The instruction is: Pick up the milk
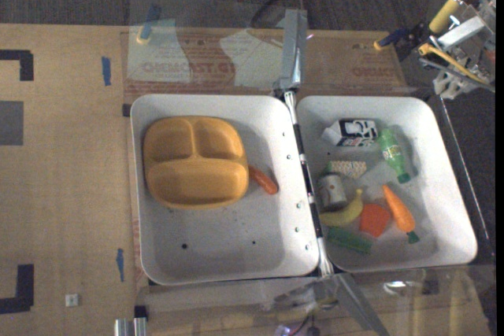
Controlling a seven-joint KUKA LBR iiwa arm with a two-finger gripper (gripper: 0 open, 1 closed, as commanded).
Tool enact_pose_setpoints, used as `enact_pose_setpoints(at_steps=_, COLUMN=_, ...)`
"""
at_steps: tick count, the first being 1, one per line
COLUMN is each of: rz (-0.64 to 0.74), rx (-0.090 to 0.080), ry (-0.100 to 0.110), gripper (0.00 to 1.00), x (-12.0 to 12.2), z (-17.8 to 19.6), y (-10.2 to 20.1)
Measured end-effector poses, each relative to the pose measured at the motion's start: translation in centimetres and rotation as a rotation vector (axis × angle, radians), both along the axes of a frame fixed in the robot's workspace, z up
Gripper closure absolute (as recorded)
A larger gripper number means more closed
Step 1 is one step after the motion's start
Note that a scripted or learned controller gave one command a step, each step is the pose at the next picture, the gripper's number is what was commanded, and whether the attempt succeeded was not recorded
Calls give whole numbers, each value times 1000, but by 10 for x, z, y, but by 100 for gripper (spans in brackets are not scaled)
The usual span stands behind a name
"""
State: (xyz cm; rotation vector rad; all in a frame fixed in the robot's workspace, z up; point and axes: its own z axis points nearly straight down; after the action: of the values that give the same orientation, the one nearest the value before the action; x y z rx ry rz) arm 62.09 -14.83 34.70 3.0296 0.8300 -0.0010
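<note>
The milk [356,131] is a small black-and-white carton lying on its side in the far left part of the right bin [450,193]. A green bottle [395,155] lies just to its right, and a speckled beige piece [346,168] lies just in front of it. The gripper [461,51], with yellow cables around it, sits at the upper right, outside the right bin's far corner. It is well away from the milk, and nothing shows in its grasp.
The right bin also holds a can [331,190], a banana [346,212], a red piece [375,219], a carrot [399,210] and a green stick [350,240]. In the left bin [228,248] are a yellow divided plate [194,160] and a small orange piece [264,181].
</note>
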Motion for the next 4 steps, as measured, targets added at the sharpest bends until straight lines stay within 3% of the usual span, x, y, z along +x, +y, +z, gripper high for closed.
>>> enact_pose_setpoints(at_steps=1, rz=-67, rx=0, ry=0, gripper=100, x=26, z=0, y=-52)
enact_pose_setpoints(at_steps=2, rz=-312, rx=2, ry=3, gripper=100, x=-26, z=29, y=-74)
enact_pose_setpoints(at_steps=3, rz=-330, rx=0, ry=-1, gripper=100, x=-6, z=89, y=-66)
enact_pose_setpoints(at_steps=4, rz=-329, rx=0, ry=-2, gripper=100, x=15, z=88, y=-44)
